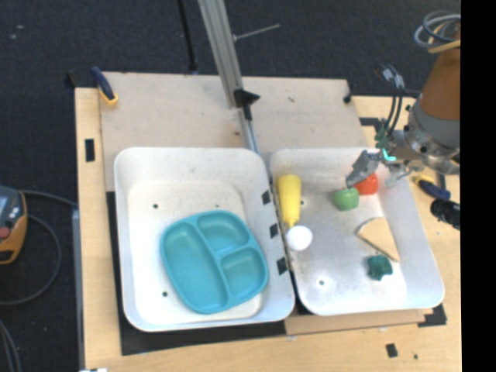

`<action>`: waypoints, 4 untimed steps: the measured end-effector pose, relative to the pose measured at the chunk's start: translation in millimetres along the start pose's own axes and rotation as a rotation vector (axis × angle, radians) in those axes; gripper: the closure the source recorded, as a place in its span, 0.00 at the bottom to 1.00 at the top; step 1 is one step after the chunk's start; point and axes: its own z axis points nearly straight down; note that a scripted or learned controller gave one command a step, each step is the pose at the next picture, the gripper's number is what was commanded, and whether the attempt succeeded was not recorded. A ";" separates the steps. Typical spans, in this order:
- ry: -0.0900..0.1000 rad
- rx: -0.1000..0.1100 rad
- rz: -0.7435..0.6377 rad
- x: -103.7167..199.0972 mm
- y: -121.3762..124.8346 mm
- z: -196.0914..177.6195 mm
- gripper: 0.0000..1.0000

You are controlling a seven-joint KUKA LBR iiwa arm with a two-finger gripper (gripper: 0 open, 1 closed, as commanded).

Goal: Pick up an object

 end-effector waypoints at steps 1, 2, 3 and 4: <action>0.000 -0.001 0.000 0.0 0.3 -0.6 0.00; 0.000 0.002 0.001 6.2 -1.2 44.4 0.00; 0.000 0.003 0.003 15.0 0.0 100.9 0.00; 0.000 0.004 0.002 15.9 -8.1 161.5 0.00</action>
